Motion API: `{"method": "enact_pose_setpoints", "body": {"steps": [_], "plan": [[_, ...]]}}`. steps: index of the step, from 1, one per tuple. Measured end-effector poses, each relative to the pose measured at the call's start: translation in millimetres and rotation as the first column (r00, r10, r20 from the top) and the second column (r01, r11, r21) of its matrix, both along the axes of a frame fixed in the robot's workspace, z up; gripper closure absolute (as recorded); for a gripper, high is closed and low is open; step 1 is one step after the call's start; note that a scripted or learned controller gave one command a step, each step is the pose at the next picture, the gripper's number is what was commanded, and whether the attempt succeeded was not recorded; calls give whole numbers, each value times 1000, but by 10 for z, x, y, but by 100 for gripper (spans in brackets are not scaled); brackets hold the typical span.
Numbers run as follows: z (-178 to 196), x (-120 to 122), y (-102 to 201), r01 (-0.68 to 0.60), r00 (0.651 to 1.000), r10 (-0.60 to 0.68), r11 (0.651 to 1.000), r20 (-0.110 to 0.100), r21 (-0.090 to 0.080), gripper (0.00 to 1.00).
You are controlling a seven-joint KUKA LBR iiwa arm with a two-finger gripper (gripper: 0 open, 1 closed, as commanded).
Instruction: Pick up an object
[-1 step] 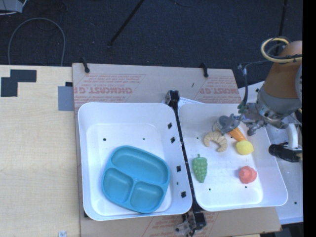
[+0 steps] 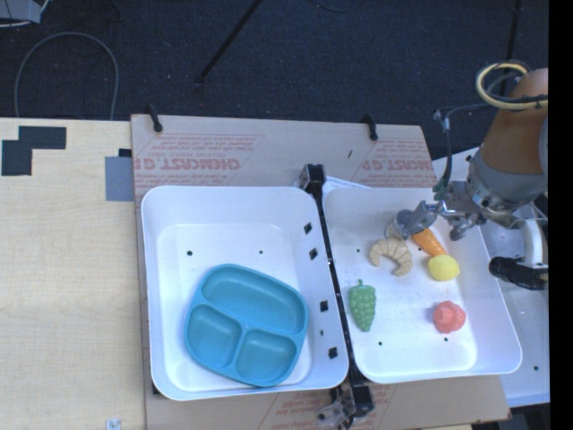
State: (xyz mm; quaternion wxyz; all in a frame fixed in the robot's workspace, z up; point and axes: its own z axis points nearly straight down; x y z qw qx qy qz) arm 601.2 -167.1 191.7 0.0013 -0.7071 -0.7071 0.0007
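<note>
The right bin (image 2: pixel 483 352) holds a tan croissant (image 2: pixel 391 255), an orange carrot (image 2: pixel 431 241), a yellow lemon (image 2: pixel 443 268), a red strawberry-like toy (image 2: pixel 449 316) and a green bunch of grapes (image 2: pixel 362 305). My gripper (image 2: pixel 436 222) hangs low over the bin's far right part, right above the carrot's upper end. Its fingers are spread, one (image 2: pixel 412 218) near the croissant and the other to the right. Nothing is held between them; part of the carrot is hidden under the gripper.
The left bin (image 2: pixel 161 240) contains a blue divided plate (image 2: pixel 246 323). A black divider (image 2: pixel 324 267) separates the two bins. The arm (image 2: pixel 510 150) reaches in from the right, above the right bin's rim.
</note>
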Motion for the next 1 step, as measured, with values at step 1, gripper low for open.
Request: {"method": "enact_pose_setpoints", "body": {"steps": [1], "plan": [[-436,-38,39,0,1000,0,1000,-3,1,0]]}}
